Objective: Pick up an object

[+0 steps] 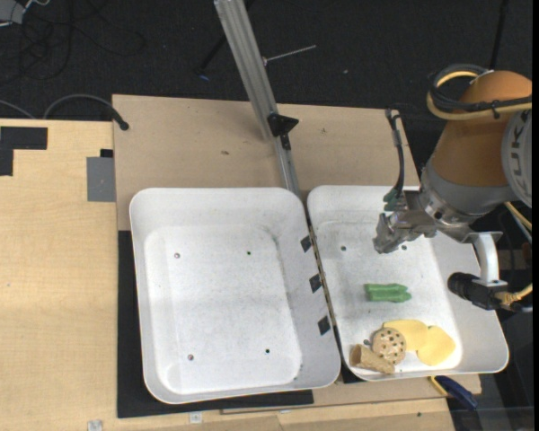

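Gripper (391,241) over right bin (341,209), near its back edge; finger state: cannot tell. Green block (386,292) mid-bin; cookie (388,342), yellow pieces (428,341) at front edge.

Two bins stand side by side on the bench (198,142). The left bin (153,214) has nothing inside. In the right bin (485,353) a small block (386,292) lies near the middle. Nearer the front edge lie a round disc (389,342), a flat piece (428,341) just to its right, and a wedge (369,359) touching the disc. The gripper (391,241) hangs above the back part of this bin, behind the block.
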`<state>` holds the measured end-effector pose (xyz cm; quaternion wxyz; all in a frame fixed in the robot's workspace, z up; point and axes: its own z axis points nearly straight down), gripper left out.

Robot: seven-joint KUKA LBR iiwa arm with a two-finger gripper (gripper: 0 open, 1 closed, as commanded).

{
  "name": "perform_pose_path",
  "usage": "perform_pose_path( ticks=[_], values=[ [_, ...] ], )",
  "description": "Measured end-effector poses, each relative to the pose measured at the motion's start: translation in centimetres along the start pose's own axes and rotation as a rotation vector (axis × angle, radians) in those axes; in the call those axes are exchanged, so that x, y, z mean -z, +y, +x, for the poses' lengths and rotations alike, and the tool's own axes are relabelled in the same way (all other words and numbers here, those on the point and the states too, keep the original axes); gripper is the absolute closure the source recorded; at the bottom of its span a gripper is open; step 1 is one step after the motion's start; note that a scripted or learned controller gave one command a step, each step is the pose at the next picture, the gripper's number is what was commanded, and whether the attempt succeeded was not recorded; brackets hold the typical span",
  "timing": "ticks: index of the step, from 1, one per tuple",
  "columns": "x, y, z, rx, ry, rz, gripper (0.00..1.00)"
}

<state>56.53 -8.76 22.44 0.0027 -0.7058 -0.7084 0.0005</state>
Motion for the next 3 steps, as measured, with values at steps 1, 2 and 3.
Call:
perform_pose_path(
  ticks=[1,2,3],
  values=[
    [-0.9,-0.5,5.2,0.000,0.000,0.001,1.00],
    [-1.0,-0.9,9.5,-0.001,0.000,0.001,1.00],
    [0.2,-2.1,15.5,0.002,-0.001,-0.001,1.00]
  ],
)
